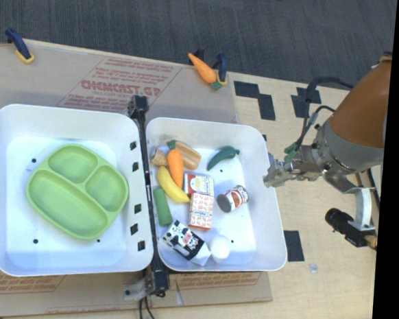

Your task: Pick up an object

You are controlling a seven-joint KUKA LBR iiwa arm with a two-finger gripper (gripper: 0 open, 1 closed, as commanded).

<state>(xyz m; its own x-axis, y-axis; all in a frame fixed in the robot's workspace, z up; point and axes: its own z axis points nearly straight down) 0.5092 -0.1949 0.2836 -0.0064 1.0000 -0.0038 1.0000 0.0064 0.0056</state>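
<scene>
A: Where is there open room?

B: The left shallow white bin (6, 174) holds just a green sectioned plastic plate (77, 190), with bare white floor around it. The right shallow white bin (267, 216) is crowded along its left and middle; its right strip, near the rim, is freer. A black divider (143, 199) runs between the two bins.

A: And the jaws?

B: The gripper (275, 174) sits just outside the right bin's right rim, over the tan surface (327, 282), at about the height of the small dark can with a red label (233, 199). Whether the jaws are open or closed I cannot tell; they are small and blurred there. Nothing shows between them.

A: What lies nearest?

B: That can, just inside the rim, left of the gripper. Further left lie a red-and-white carton (201, 210), a yellow toy banana (170, 185), an orange toy carrot (175, 166), a green toy pepper (222, 156) and a black-and-white cow-patterned box (183, 239).

A: Anything cut off?

B: The grey arm with its orange band (364, 99) runs out of the frame at the right. A white object beside the cow-patterned box is hard to identify.
</scene>
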